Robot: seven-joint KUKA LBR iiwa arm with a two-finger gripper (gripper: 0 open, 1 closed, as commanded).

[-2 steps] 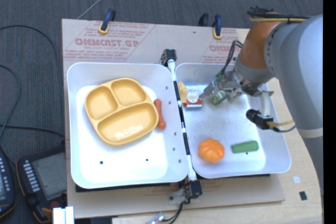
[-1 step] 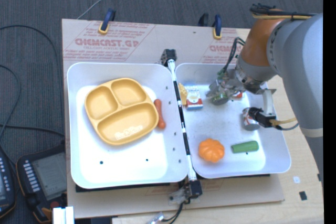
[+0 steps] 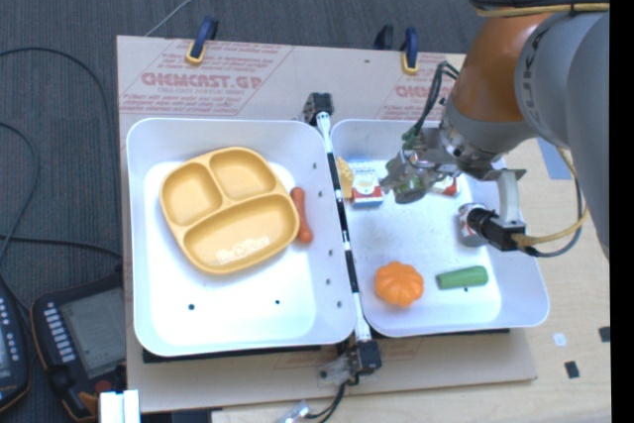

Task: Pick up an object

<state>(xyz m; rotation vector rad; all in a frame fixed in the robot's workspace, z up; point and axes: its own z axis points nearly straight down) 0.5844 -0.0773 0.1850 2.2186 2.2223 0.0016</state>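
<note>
1. The arm point(image 3: 555, 84) runs off the right edge, its base unseen.
2. The gripper point(image 3: 411, 178) is too cluttered to read finger spacing.
3. A red-and-white packet point(image 3: 368, 194) beneath it is partly covered, label unreadable.

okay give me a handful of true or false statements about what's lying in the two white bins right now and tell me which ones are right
1. The yellow divided plate lies in the left bin. True.
2. The small orange pumpkin sits on the plate. False: it lies in the right bin, near the front.
3. The green piece lies to the right of the pumpkin, apart from it. True.
4. The orange sausage rests in one of the plate's compartments. False: it lies on the bin floor beside the plate's right edge.
5. The gripper hangs over the left bin. False: it is over the back of the right bin.
</note>
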